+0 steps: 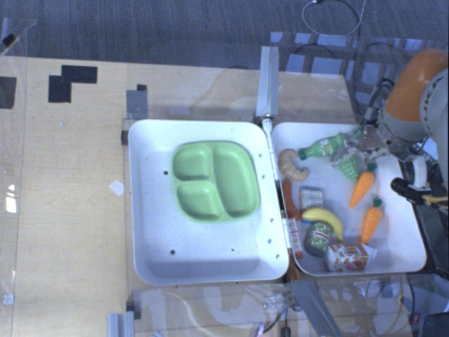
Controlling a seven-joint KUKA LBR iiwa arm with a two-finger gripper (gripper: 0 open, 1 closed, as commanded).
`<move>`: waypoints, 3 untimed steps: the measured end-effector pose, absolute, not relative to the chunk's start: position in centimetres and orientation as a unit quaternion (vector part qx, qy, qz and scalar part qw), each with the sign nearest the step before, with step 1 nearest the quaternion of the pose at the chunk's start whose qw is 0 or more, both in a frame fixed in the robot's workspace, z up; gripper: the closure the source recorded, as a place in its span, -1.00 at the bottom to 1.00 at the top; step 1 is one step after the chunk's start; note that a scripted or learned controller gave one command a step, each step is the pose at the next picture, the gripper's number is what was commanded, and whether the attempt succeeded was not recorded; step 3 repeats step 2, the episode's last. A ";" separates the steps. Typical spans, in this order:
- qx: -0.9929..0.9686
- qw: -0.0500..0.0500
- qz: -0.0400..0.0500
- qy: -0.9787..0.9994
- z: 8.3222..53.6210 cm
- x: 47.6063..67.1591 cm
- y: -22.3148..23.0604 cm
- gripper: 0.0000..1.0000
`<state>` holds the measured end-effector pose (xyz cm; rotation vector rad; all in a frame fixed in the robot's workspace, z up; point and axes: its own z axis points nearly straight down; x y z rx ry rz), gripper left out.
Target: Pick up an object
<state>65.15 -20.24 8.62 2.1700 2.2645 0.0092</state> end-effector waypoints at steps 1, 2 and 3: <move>0.689 0.005 0.003 0.724 9.6 65.4 -20.1 1.00; 0.641 0.002 0.001 0.768 22.0 62.5 -17.3 1.00; 0.641 0.002 0.001 0.768 22.0 62.5 -17.3 1.00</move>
